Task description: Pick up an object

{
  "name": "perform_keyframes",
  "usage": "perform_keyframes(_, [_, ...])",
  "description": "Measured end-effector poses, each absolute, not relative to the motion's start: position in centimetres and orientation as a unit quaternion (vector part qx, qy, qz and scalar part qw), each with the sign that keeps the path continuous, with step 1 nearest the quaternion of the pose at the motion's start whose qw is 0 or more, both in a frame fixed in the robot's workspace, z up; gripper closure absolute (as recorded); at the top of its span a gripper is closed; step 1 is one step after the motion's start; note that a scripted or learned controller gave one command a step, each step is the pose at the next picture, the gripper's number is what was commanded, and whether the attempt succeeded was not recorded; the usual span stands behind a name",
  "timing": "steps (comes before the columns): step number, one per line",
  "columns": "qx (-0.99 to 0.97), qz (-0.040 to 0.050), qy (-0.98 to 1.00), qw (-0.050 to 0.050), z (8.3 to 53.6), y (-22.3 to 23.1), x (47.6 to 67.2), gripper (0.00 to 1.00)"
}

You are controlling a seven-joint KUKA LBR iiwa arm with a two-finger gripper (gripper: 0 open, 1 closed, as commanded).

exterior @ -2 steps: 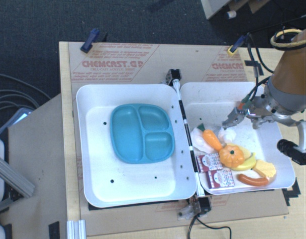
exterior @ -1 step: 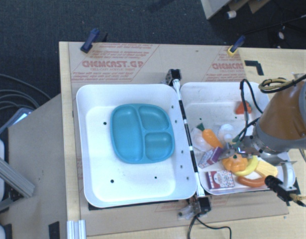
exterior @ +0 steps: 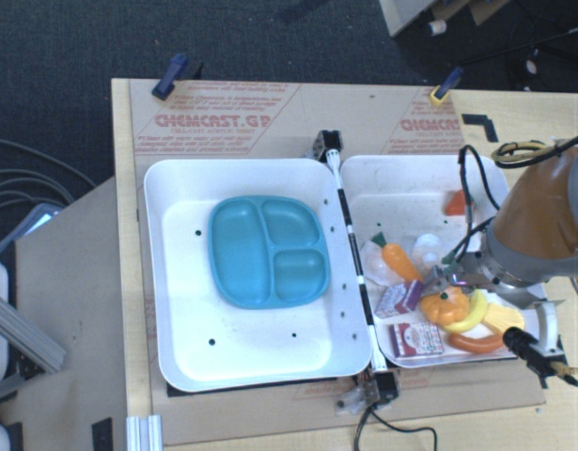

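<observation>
Even, bright overhead light; soft, faint shadows inside the white bins [exterior: 166,252]; mild glare on their rims; slight softness and grain throughout.

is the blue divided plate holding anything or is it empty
Empty: the blue divided plastic plate in the left white bin shows bare blue in all three compartments.

Left bin [exterior: 176,280]: white plastic, smooth, slight sheen. Divided tray [exterior: 267,250] far from gripper [exterior: 448,285]: turquoise plastic, matt-smooth. Bench board [exterior: 223,120]: tan, matt, like printed cardboard or wood. Toy carrot [exterior: 398,259], banana [exterior: 472,310] just beside gripper: glossy plastic. Packet [exterior: 417,338]: printed paper-like. Arm band [exterior: 542,216]: smooth orange.
</observation>
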State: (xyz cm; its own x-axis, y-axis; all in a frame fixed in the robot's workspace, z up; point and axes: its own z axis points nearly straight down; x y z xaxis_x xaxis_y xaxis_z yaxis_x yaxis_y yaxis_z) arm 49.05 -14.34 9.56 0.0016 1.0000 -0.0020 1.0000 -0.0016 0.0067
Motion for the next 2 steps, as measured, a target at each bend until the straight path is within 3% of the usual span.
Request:
perform_keyframes(1, [0.707, 0.0, 0.707, 0.0, 20.8, -6.9, 47.9, 1.0])
perform_keyframes(2, [0.707, 0.0, 0.707, 0.0, 24.5, -1.9, 49.1, 1.0])
